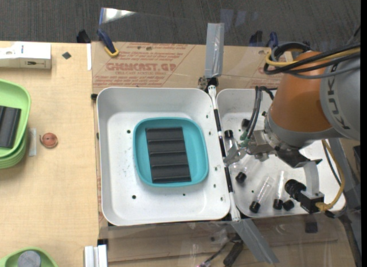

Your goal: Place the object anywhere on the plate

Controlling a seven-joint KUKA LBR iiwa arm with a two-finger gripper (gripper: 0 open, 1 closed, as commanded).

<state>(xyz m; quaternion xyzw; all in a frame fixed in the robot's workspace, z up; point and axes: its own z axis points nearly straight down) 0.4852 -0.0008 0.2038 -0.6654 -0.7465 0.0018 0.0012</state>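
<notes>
A teal plate [198,145] lies in the middle of the left white bin [114,197], with a dark ridged block [167,154] resting on it. Several small clear vials with black caps lie scattered in the right bin [241,100], among them one [264,190] near the middle and one [254,205] at the front. My gripper [234,158] hangs low over the left side of the right bin, close to the wall between the bins, beside a capped vial [241,175]. The arm's orange band [298,96] hides the back of that bin.
A green tray [17,108] holding a dark item sits at the far left, with a white box [26,56] behind it and a small brown disc [49,140] on the bench. Cardboard [143,62] lies behind the bins. Cables [287,53] loop above the arm.
</notes>
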